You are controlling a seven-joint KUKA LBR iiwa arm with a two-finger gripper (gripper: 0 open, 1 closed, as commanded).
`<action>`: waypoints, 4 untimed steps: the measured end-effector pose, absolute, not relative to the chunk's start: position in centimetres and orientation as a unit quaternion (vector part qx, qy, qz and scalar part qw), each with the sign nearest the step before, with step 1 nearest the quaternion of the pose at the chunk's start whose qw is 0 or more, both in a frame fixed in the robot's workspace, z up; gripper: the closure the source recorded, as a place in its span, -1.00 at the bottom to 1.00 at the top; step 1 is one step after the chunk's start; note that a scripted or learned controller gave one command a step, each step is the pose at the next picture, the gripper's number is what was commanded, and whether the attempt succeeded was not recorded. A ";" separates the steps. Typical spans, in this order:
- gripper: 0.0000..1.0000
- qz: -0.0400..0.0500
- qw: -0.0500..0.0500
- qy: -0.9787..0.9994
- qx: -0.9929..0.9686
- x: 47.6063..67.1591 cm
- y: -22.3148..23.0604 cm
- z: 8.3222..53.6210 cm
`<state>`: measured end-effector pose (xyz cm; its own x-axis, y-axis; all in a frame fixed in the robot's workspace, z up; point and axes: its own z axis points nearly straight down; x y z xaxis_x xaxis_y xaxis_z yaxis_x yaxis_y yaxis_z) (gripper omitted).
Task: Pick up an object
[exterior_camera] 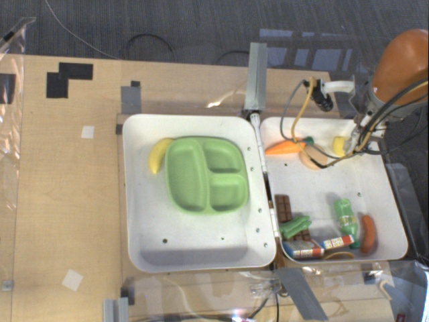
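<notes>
The gripper (357, 138) is poised in the right bin (375, 180); its grasp state cannot be told. Just beside it lies a lemon (340, 144), which should be approached squarely.

We note smooth, matt white plastic bins (144, 247), a glossy green plastic tray (204, 174), a pale wood-grain bench (60, 193), and rough grey carpet (167, 12) in the upper frame.

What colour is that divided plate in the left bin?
The divided plate is light green, seen clearly in the camera view.
</notes>
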<state>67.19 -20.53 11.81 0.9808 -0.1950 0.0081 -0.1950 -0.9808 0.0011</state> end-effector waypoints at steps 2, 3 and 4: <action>1.00 0.005 -0.003 -0.244 0.970 67.1 -9.1 26.9; 1.00 0.001 -0.004 -0.304 0.953 66.7 -3.1 28.6; 1.00 -0.001 -0.002 -0.099 0.995 61.0 -5.2 20.1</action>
<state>60.99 -5.22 20.09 0.9803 -0.1973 -0.0023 -0.1973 -0.9803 -0.0030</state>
